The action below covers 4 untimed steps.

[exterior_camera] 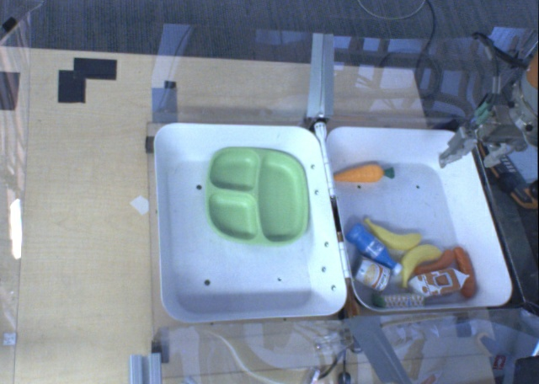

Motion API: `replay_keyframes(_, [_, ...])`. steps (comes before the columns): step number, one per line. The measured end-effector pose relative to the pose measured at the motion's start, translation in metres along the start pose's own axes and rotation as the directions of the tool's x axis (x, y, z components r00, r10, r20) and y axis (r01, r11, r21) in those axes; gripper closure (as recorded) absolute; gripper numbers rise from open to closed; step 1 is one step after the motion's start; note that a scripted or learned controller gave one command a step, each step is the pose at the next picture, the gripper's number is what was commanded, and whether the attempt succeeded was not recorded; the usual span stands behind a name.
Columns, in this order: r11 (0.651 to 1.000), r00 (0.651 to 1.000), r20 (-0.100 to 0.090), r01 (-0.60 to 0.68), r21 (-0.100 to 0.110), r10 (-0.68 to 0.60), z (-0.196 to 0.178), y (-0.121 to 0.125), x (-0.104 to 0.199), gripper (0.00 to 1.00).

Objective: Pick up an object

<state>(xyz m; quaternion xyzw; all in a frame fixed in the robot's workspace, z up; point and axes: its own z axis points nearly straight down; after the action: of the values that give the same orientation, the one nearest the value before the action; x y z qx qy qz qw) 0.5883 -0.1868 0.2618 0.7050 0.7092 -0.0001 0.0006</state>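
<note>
Evidently bare pincer [461, 148], fingers apart.

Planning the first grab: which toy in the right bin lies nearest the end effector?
The carrot, alone near the bin's far wall. The bananas, bottles and can cluster at the near edge, farther from the end effector.

Objects in my right bin [472, 205], none lifted. One toy carrot [362, 174], orange with a green top, lying flat at the far left, top pointing right, apart from the rest. Near corner cluster: one blue bottle [370, 243], tilted on its side; one small can [373, 274] just beside it, nearer; two yellow bananas [396, 237], curved, one touching the other [418, 261]; one orange-brown bottle [446, 277] with a white label, lying flat at the right of the cluster.
</note>
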Motion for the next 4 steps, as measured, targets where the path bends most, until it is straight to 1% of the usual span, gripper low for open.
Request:
replay_keyframes(1, [0.957, 0.957, -0.001, 0.292, -0.001, -0.292, 0.133, 0.003, 0.062, 0.00])
replay_keyframes(2, [0.997, 0.997, 0.000, 0.074, 0.016, -0.074, 0.176, 0.079, 0.088, 0.00])
replay_keyframes(3, [0.997, 0.997, 0.007, 0.078, 0.021, -0.078, 0.168, 0.078, 0.085, 1.00])
replay_keyframes(4, [0.997, 0.997, 0.000, 0.072, -0.005, -0.072, 0.026, 0.083, 0.142, 1.00])
